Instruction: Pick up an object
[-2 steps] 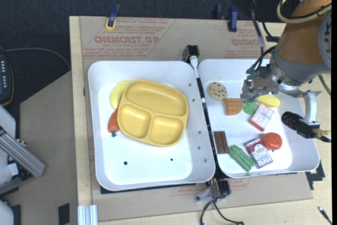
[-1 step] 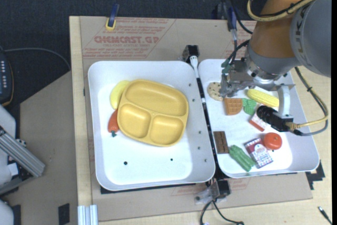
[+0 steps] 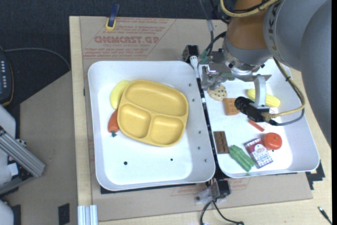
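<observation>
My gripper point(image 3: 212, 75) hangs low over the back left corner of the right bin point(image 3: 303, 158), close to the divider between the bins. Just in front of it lies a round speckled cookie point(image 3: 217, 93), and an orange cracker point(image 3: 230, 107) lies a little further forward. A yellow corn cob point(image 3: 267, 98) is partly hidden behind the wrist. Nearer the front of this bin are a red tomato point(image 3: 272, 140), a red box point(image 3: 259, 152), a green cucumber point(image 3: 240, 157) and a brown bar point(image 3: 220, 142). Nothing shows in the gripper.
The left bin point(image 3: 100, 129) holds a yellow divided plate point(image 3: 152, 112), with a yellow banana-like piece point(image 3: 118, 92) and a red-orange pepper point(image 3: 113, 122) at its left edge. A thin red stick point(image 3: 256, 125) lies near the tomato. Cardboard point(image 3: 126, 34) lies behind the bins.
</observation>
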Tool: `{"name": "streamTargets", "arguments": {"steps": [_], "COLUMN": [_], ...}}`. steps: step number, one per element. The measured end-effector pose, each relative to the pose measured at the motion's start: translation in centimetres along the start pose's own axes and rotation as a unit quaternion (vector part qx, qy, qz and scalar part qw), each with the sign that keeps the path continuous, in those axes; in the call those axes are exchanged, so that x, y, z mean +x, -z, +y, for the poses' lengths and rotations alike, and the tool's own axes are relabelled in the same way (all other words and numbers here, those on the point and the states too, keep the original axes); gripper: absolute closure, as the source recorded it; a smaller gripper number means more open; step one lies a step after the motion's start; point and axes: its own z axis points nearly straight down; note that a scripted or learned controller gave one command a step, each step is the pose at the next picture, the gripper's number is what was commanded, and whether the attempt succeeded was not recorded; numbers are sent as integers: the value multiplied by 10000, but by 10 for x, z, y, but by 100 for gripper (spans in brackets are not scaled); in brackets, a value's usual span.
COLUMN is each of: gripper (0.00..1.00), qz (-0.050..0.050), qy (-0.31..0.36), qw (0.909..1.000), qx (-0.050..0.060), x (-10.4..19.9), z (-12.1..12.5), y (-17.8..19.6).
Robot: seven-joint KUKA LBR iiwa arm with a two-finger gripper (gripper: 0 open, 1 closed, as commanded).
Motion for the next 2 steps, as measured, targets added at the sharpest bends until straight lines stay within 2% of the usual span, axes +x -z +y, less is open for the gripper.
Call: {"name": "streamTargets", "arguments": {"steps": [2], "gripper": [100], "qz": [4], "qy": [-5], "qw": [10000], "qx": [-9], "x": [78], "z": [34], "y": [29]}}
